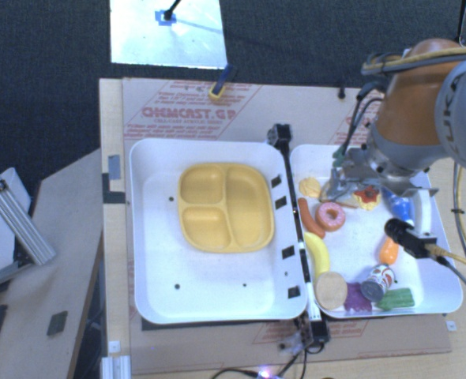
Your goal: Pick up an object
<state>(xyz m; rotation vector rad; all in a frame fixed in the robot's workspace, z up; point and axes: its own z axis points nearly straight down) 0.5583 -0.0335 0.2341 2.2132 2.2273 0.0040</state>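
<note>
Big grey arm with the orange band (pixel 422 93) comes in from the right, and its two-finger gripper (pixel 342 185) is down in the right shallow white bin (pixel 446 287), but honestly I cannot tell its state. Left white bin (pixel 150 290) holds a yellow three-compartment plastic plate (pixel 223 207). Just below the gripper sits a pink-frosted toy donut (pixel 330 215), touching an orange toy hot dog (pixel 310 218), with a yellow toy banana (pixel 318 253) further down.
</note>
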